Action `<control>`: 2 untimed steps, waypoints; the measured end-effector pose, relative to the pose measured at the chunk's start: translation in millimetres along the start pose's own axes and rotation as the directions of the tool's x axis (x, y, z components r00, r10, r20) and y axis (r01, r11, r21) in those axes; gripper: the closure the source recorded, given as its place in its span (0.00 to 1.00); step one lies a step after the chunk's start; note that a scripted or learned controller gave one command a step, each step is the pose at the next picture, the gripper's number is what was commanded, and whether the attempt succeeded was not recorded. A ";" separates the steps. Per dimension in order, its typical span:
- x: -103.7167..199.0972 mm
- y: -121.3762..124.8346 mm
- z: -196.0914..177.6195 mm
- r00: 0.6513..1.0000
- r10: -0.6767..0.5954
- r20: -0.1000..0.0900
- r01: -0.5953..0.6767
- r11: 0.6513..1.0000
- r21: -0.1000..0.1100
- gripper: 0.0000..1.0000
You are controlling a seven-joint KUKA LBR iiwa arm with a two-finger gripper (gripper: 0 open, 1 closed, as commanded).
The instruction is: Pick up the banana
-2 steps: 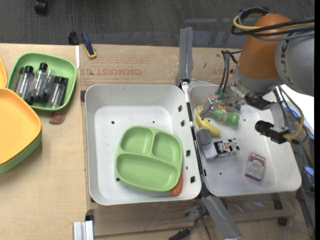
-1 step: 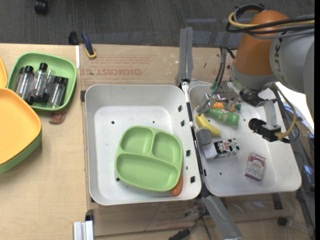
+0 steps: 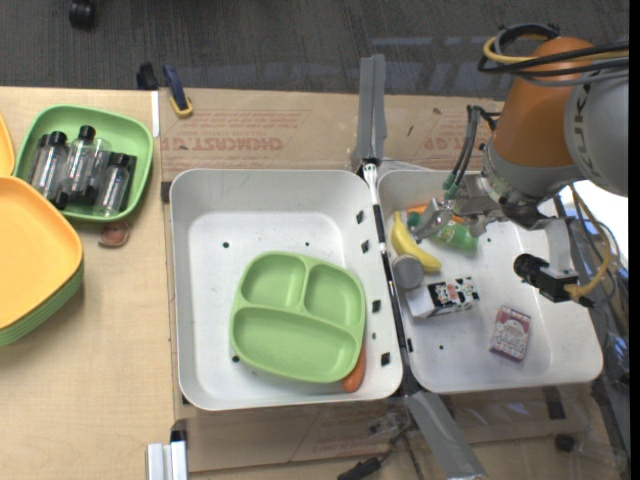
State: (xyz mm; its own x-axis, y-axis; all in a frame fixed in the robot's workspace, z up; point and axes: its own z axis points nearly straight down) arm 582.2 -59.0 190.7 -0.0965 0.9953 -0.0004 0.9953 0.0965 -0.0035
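Observation:
The yellow banana [image 3: 411,247] lies in the right bin [image 3: 560,368] near its left wall, slanting from upper left to lower right. My gripper [image 3: 438,220] hangs just right of the banana's upper end, over a green object [image 3: 460,235]. The grey arm with its orange band reaches in from the upper right. Nothing is visibly held.
A grey cylinder [image 3: 407,271] touches the banana's lower end. A small black-and-white box [image 3: 450,296] and a pink packet [image 3: 511,332] lie further down the right bin. The left bin [image 3: 200,268] holds a green divided plate [image 3: 300,316] with an orange item [image 3: 353,379] at its edge.

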 end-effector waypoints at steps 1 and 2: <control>16.9 13.2 -0.6 0.978 -0.211 0.001 0.211 0.978 -0.003 0.00; 20.5 16.6 -0.5 0.993 -0.118 0.001 0.118 0.993 -0.003 0.00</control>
State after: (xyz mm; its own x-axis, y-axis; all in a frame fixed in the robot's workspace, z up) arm 596.8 -37.0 191.1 -0.2138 0.9769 -0.0009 0.9769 0.2138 -0.0008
